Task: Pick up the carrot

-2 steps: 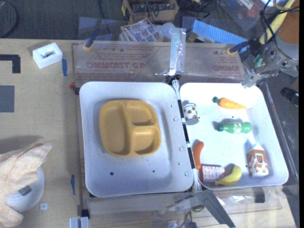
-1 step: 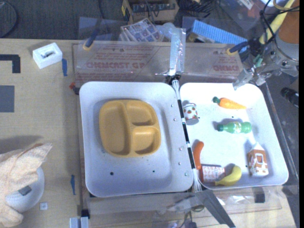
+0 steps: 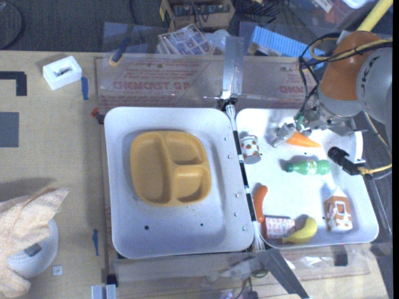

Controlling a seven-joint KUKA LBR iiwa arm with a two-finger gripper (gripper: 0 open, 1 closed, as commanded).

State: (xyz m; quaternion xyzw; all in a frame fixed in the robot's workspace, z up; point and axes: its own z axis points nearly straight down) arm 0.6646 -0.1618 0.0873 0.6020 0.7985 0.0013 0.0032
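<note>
Right now my gripper (image 3: pixel 294 127) sits low over the far part of the right bin (image 3: pixel 368 229), close to its back edge, with my arm (image 3: pixel 368 80) coming in over the far right corner. The carrot (image 3: pixel 303 140) lies on the bin floor just beside my fingertips, on the near side of them, its pointed end towards the right edge. Nothing shows between my fingers, and I cannot tell how far apart they stand.

Near the carrot, a green bottle (image 3: pixel 307 166) lies on its side a little closer to the front edge. A small can (image 3: pixel 250 148) stands by the bin's left edge. Along that same left edge, further forward, lies a red-orange pepper (image 3: pixel 260 199). A banana (image 3: pixel 300 230) rests at the front edge beside a small flat packet (image 3: pixel 276 224), and a juice bottle (image 3: pixel 338 210) lies towards the front right corner.

The left bin (image 3: pixel 124 229) carries a yellow divided plate (image 3: pixel 170 167) near its middle.
</note>
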